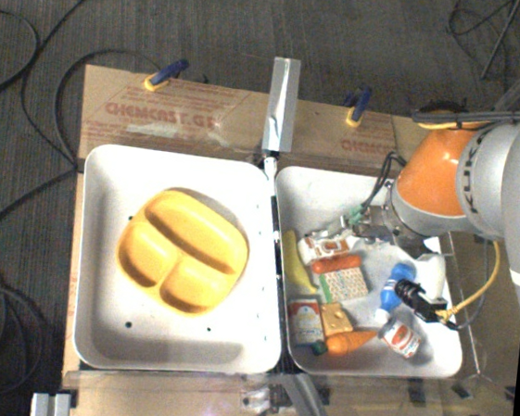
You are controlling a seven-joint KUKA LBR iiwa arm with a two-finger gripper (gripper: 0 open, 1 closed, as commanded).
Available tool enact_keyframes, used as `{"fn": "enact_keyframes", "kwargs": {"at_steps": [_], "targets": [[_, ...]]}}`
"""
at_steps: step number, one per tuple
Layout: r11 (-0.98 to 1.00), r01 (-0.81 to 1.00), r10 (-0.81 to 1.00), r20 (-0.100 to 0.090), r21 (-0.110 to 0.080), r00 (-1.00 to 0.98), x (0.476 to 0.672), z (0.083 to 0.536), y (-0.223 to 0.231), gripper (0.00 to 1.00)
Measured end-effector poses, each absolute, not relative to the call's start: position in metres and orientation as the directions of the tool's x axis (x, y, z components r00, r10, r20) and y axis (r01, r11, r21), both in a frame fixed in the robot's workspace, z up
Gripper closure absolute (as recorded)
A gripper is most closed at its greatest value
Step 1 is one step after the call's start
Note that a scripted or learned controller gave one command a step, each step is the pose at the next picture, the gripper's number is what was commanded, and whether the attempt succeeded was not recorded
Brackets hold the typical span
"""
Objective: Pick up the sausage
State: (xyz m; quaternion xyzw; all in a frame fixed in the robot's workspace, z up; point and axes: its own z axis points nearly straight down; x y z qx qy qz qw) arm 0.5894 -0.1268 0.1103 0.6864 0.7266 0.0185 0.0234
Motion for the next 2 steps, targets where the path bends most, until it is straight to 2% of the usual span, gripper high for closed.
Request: {"fn": "enact_keyframes", "kwargs": {"at_steps": [1,2], "targets": [[0.041,0.999,0.999,-0.002,0.003,-0.041,0.622,0.121,-0.103,0.0],[0.076,0.997,0.997,-0.001,-0.002,-0.076,0.653,0.183,-0.078,0.0]]}}
